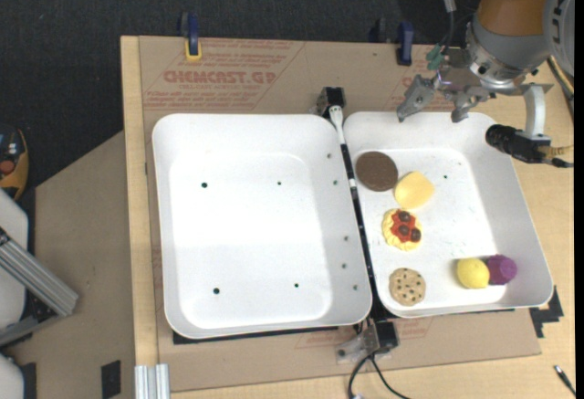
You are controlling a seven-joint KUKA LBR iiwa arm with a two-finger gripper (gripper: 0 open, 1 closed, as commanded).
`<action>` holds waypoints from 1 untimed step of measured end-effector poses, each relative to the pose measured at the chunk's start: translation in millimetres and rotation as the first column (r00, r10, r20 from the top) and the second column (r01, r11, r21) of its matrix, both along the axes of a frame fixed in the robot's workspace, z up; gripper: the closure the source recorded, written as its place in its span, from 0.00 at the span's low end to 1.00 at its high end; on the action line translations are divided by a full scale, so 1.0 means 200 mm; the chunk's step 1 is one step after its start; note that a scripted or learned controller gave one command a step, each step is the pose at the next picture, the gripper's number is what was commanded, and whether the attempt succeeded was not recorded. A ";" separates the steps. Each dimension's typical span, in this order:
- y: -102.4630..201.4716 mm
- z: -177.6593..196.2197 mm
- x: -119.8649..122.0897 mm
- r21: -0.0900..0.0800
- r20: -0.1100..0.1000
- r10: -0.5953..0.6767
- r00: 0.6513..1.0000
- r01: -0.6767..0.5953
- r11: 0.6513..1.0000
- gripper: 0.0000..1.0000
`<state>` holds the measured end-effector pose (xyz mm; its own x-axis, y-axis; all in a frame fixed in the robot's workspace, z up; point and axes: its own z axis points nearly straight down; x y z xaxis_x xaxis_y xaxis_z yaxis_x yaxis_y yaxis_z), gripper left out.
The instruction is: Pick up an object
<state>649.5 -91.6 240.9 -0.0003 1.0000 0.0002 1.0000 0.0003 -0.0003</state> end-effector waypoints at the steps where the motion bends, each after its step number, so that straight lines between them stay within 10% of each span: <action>1: -0.10 -0.33 -0.21 0.001 -0.008 -0.003 1.000 0.003 1.000 0.00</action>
